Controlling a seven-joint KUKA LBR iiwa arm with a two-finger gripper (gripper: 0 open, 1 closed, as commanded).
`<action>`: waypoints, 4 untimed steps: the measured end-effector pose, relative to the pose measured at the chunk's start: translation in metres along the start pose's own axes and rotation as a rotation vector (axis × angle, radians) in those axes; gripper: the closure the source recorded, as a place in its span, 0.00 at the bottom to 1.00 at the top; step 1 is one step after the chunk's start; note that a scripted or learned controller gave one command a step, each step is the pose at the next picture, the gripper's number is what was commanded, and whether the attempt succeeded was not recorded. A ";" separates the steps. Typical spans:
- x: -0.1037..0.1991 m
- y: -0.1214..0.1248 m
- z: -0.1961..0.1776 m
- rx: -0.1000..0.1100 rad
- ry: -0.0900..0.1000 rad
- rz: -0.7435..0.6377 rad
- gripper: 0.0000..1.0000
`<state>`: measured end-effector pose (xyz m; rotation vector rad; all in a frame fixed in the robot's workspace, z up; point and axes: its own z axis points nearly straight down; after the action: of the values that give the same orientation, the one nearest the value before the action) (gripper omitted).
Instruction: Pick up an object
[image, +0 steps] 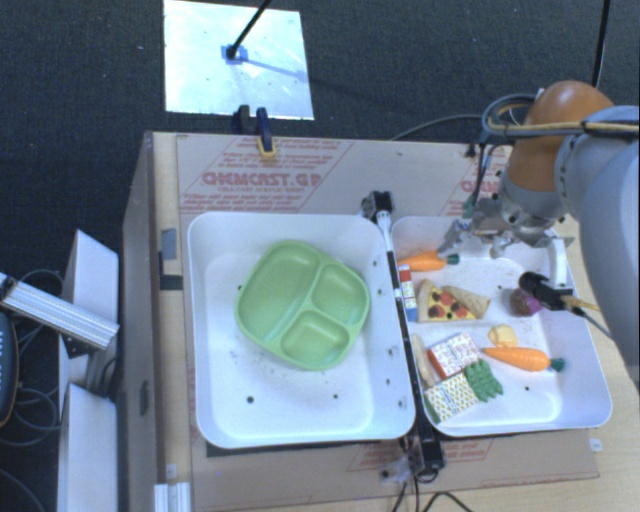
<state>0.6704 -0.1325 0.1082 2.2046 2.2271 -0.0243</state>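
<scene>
Over the far end of the right bin (590, 400), the jaws (487, 232) hang above the toys — whether they are released or clenched, nobody could tell from this slanted look. Just beside them lies a small carrot (424, 262); nearer sit the pizza slice (452, 302), a dark plum-like piece (526, 300), a bigger carrot (518, 357) and two little boxes (452, 372). The risk is crowding — toys lie touching or close, so a descent could pinch two, or nudge one against the bin wall. The round carrot may well roll away. The left bin (220, 400) carries a green tray (302, 303).
</scene>
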 end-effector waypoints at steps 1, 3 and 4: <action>0.009 -0.042 0.024 -0.006 0.016 0.008 0.00; 0.047 -0.043 0.023 -0.008 0.012 0.010 0.00; 0.047 -0.042 0.012 -0.010 0.014 0.009 1.00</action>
<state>0.6278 -0.0858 0.0958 2.2164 2.2195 0.0018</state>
